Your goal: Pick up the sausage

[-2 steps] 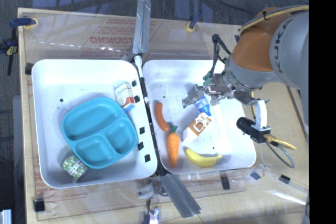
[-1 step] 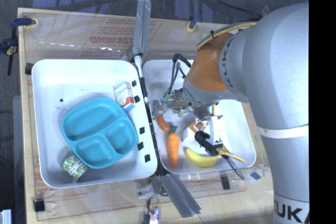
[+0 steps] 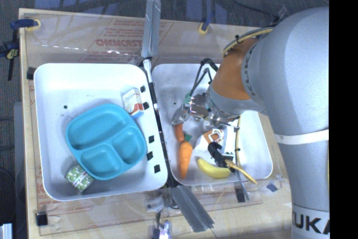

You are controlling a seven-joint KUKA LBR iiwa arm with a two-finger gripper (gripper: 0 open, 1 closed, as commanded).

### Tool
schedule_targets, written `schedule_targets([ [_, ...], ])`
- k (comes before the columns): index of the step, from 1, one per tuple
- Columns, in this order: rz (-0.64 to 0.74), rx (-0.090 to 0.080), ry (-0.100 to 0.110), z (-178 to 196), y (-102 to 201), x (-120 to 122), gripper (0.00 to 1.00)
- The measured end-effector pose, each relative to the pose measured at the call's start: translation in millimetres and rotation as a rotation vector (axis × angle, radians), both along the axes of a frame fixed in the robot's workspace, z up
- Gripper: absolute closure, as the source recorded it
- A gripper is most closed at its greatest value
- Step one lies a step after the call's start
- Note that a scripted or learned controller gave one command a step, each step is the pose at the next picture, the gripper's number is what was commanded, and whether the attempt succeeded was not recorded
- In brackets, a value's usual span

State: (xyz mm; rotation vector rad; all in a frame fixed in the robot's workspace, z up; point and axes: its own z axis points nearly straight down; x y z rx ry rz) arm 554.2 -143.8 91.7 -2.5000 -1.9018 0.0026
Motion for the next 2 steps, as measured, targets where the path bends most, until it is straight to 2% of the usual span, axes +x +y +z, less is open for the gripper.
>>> schedule_targets([
  [1,0.003,0.001,0.001,9,0,0,1.00],
  [2,0.102,0.002,0.001,90,34,45,1.00],
])
